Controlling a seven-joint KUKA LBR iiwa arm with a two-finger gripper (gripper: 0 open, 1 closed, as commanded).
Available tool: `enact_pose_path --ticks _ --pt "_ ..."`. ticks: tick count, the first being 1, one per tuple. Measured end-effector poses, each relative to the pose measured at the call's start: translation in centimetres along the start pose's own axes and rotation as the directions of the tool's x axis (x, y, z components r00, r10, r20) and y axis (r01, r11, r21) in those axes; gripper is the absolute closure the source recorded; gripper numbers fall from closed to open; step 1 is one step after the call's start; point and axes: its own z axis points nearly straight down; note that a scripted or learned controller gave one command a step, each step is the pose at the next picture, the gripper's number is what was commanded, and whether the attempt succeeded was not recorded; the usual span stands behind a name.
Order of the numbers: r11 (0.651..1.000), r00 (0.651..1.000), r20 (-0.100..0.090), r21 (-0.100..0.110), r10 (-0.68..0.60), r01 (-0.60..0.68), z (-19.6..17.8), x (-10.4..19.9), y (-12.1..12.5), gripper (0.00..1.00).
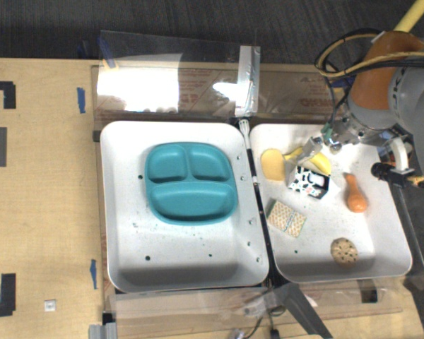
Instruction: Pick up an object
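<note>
Claw [318, 147] just above yellow obj [319, 164]

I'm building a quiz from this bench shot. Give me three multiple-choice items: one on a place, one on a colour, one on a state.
1. The divided tray lies in:
A. the left bin
B. the right bin
C. the cardboard

2. The tray is:
A. red
B. teal
C. black

3. The carrot is:
A. lifted
B. lying on the right bin floor
C. on the tray

Key: 1 A, it sits inside the left bin. 2 B, its surface is blue-green. 3 B, it rests apart from the gripper.
</note>
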Motion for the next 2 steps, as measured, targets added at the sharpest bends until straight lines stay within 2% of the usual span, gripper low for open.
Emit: enact_pose_path --ticks 1,2 --pt "1.0 1.0 -0.009 0.011 -0.007 0.007 -0.1 0.5 -0.1 1.0" --pt "0.998 0.998 -0.009 -0.005 -0.067 0.067 -13.0 9.5 -1.4 1.0"
